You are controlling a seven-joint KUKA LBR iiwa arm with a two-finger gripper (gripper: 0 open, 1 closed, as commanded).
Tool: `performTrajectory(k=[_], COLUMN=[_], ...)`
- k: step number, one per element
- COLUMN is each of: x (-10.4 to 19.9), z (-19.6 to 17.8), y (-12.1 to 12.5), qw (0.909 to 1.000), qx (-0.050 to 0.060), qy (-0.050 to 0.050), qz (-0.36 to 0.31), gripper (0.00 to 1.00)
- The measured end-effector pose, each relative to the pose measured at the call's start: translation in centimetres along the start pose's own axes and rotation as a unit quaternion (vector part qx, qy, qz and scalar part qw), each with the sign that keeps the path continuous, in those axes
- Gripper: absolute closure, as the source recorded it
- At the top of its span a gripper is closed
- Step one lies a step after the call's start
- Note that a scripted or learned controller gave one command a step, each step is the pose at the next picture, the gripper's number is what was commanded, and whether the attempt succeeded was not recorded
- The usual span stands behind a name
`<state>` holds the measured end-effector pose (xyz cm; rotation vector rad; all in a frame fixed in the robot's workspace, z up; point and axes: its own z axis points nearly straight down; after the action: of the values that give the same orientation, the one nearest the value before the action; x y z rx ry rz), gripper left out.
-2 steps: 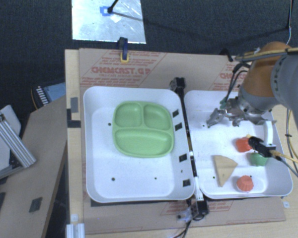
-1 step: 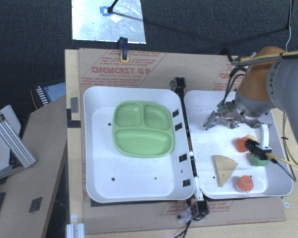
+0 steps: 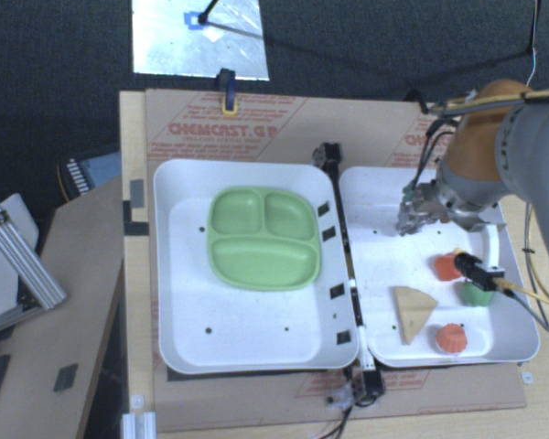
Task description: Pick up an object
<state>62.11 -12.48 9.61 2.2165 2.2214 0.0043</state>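
Note:
A green divided plate [image 3: 261, 238] lies in the left bin [image 3: 188, 337]. The right bin [image 3: 384, 263] holds a tan wedge [image 3: 412, 311], an orange-red piece [image 3: 451, 337] near its front edge, a red piece [image 3: 446, 266] and a green piece [image 3: 477, 293] at its right side. My gripper [image 3: 412, 219] hangs over the back part of the right bin, pointing down, well apart from those objects. Nothing shows between its fingers, and their spacing is too small to read.
A black divider with clips [image 3: 340, 245] runs between the two bins. A yellow-and-black clamp [image 3: 228, 91] sits on the cardboard behind the left bin. The arm's grey and orange body [image 3: 499, 144] covers the right bin's back right corner.

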Motion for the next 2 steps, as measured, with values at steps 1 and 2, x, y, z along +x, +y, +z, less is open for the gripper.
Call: performTrajectory(k=[1, 2], x=[0.5, 0.7], z=[-5.6, -12.0], y=[1.2, 1.9], qw=[1.0000, 1.0000], qx=[-0.002, -0.003], qy=[0.000, -0.001], qz=[-0.001, -0.002], gripper=[1.00, 1.00])
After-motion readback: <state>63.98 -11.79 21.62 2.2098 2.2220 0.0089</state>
